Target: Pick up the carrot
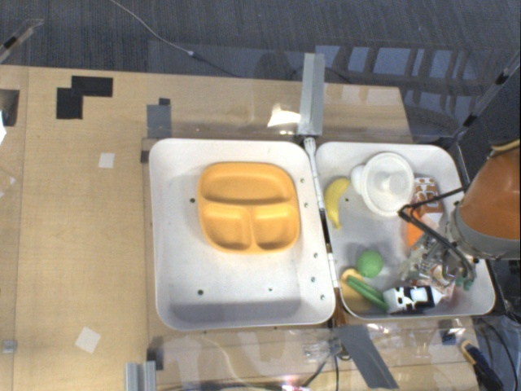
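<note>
One carrot, one banana, one white cup, one orange tray, tool grip unclear

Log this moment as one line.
arm: over right bin | gripper: low beside carrot | grasp: unconfirmed | left bin: yellow tray

Light wood bench with black marker patches at upper left and small pale squares on it. Two shallow white bins sit directly on it, side by side, touching: left bin, right bin.
</note>
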